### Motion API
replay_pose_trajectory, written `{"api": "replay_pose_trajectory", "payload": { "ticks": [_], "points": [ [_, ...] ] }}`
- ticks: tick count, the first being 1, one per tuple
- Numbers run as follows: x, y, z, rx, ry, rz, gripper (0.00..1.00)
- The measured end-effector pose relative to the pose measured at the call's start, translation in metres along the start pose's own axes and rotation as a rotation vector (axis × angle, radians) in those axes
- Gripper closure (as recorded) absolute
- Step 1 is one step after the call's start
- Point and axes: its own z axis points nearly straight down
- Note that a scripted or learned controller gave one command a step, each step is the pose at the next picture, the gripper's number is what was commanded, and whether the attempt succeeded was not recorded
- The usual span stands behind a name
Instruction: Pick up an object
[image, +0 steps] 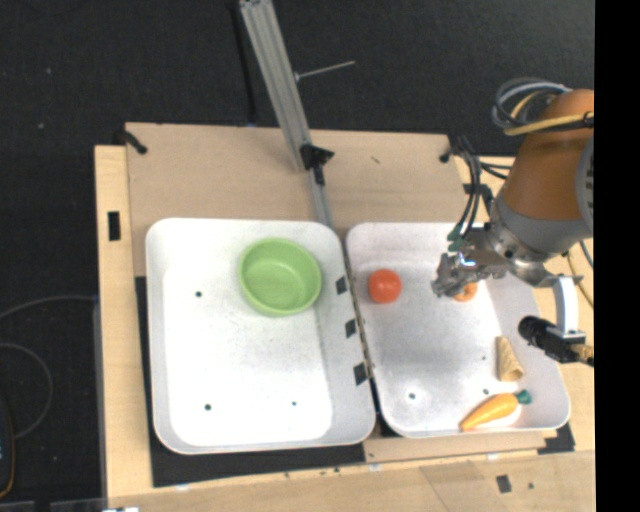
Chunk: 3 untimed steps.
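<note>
One orange object (464, 292) half-hidden under gripper (452, 277).

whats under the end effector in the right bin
A small orange object peeks out beneath the end effector, on the right bin floor. Most of it is covered, so its shape and any grip on it cannot be told.

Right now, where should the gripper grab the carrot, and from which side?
Grip the carrot across its thick orange middle, coming straight down from above. It lies flat near the right bin's front rim, so close the fingers across its narrow width, not along it.
</note>
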Motion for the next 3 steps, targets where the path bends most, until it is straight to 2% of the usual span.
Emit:
{"api": "replay_pose_trajectory", "payload": {
  "ticks": [2,3],
  "points": [
    [0.11,0.011,-0.016,0.001,0.0,0.0,1.0],
    [0.167,0.027,-0.011,0.003,0.0,0.001,1.0]
  ]
}}
